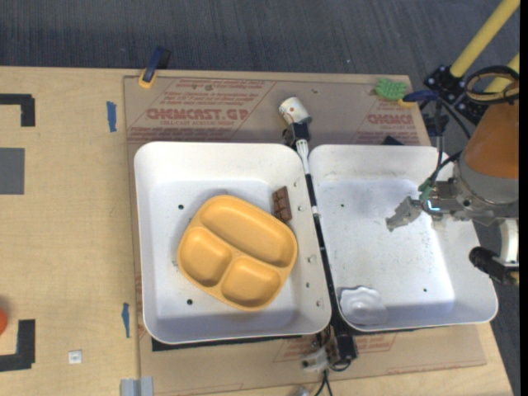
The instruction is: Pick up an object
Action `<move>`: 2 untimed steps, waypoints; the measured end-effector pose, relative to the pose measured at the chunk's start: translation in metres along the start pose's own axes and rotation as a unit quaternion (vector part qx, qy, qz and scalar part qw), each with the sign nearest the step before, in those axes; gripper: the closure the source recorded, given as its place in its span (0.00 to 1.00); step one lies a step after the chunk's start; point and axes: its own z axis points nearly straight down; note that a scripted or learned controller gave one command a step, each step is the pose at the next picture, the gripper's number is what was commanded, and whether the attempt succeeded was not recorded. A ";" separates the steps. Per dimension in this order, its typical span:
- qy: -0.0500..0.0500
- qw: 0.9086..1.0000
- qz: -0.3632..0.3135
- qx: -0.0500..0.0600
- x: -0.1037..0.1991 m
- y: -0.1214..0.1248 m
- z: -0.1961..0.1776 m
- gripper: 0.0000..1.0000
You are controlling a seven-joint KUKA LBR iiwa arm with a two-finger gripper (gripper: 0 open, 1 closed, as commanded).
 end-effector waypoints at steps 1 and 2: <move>0.001 0.997 -0.073 0.001 -0.012 -0.067 0.064 0.00; 0.001 0.993 -0.114 0.000 0.046 -0.025 0.028 0.00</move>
